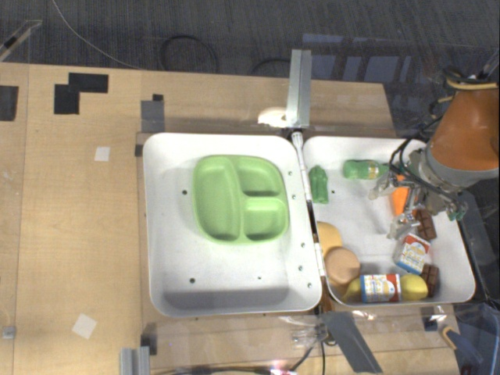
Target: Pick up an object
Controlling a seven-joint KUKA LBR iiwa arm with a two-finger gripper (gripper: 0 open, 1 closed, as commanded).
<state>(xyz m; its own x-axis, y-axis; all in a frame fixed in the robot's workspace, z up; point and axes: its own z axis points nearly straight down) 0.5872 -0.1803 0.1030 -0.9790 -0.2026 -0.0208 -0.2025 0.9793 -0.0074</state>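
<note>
The wooden surface (pixel 70 233) is pale and smooth, with black squares printed near its far left edge. On it the left bin (pixel 168 287) is glossy white plastic with rounded corners, and a light green divided plate (pixel 238 198) with three compartments lies in its middle. A metal rail (pixel 300 92) stands upright behind the seam between the bins.

In the right bin (pixel 461 287), just beside the seam, lies a small green packet (pixel 318 184). Behind it a green bottle (pixel 361 169) with a yellow-green cap lies on its side. Near the front wall sit a round tan bun (pixel 341 265) and, touching it, a yellow mustard-like bottle (pixel 387 287) on its side with a white, red and blue label; the writing is too small to read. A little red-and-white carton (pixel 412 254) lies tilted above it, print illegible, with brown bars next to it.

The gripper (pixel 404 203) hangs over the right bin beneath the orange band, close to an orange carrot-shaped piece (pixel 399 200). Whether the fingers are apart or closed, I cannot tell, nor whether they touch anything.
</note>
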